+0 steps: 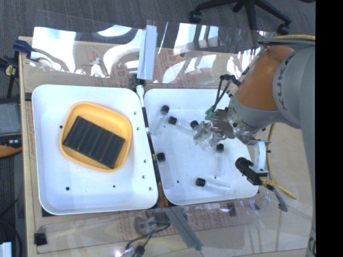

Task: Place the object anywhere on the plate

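A yellow plate [102,110] lies in the left bin [43,186], and a dark ribbed rectangular slab [94,141] rests flat on it. Several small clear vials with black caps are scattered in the right bin [177,194]: one near the top left [164,110], one beside it [179,122], one at the front [211,184]. My gripper [208,133] hangs low over the middle of the right bin, right by a black-capped vial [194,125]. Its own body hides what lies under it.
A lone black cap [160,157] sits by the divider between the bins. Another vial [219,157] lies just below the gripper. The arm's orange band and grey wrist [268,95] cover the right bin's right side. A metal post [147,52] stands behind the bins.
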Robot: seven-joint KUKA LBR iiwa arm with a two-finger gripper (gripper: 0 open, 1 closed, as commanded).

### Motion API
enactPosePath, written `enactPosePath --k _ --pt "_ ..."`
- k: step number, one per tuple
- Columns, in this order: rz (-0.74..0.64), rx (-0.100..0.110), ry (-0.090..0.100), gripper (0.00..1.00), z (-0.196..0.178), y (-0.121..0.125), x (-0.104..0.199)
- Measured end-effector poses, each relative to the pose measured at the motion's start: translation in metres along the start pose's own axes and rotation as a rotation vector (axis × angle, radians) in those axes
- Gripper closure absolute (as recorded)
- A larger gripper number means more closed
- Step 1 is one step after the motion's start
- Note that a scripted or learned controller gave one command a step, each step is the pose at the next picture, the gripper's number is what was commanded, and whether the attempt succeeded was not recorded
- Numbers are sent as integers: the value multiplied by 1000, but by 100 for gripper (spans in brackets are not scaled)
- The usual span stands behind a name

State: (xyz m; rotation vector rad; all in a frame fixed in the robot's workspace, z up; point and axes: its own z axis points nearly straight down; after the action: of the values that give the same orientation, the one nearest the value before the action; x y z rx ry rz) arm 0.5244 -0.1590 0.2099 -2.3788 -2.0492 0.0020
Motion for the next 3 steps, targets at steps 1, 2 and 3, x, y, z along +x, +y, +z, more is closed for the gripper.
enactPosePath --k 1,2,3 --pt "-210 5 1 100 -2 -2 57" --pt "-307 2 0 100 19 17 104" --pt "-435 -1 -1 100 18 27 152"
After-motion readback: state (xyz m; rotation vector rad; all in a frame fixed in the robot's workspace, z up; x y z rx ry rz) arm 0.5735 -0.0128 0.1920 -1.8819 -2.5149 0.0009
